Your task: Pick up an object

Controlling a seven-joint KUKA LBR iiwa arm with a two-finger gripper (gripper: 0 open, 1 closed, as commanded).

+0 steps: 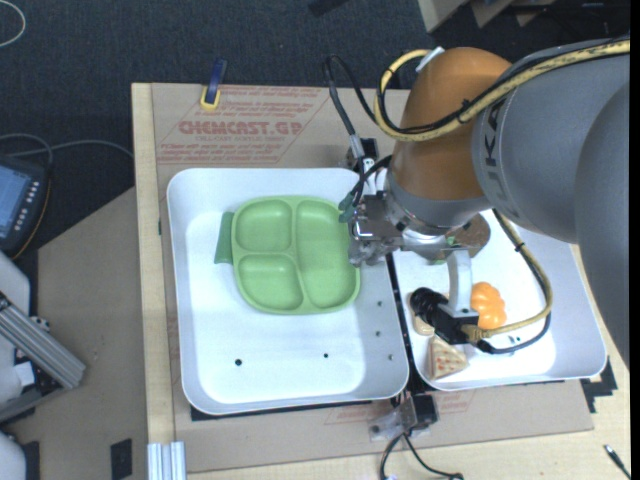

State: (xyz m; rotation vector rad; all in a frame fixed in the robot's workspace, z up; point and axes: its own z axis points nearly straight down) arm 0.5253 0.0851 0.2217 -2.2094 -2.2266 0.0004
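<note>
A light green divided plate [290, 253] lies in the left bin [280, 368], with a darker green flat piece [222, 238] sticking out from under its left edge. My gripper [360, 236] hangs at the plate's right rim, by the wall between the two bins. The big orange wrist above hides much of it. In the right bin [560, 348] lie a small orange object [487, 304] and a tan wedge [447, 359] near the front. A brown round thing [472, 234] peeks out from under the arm.
The bins rest on a cardboard sheet [240, 118] with red print; a blue and yellow clip [212, 86] lies at its far edge. The grey arm covers the right bin's far side. Cables run behind the wrist.
</note>
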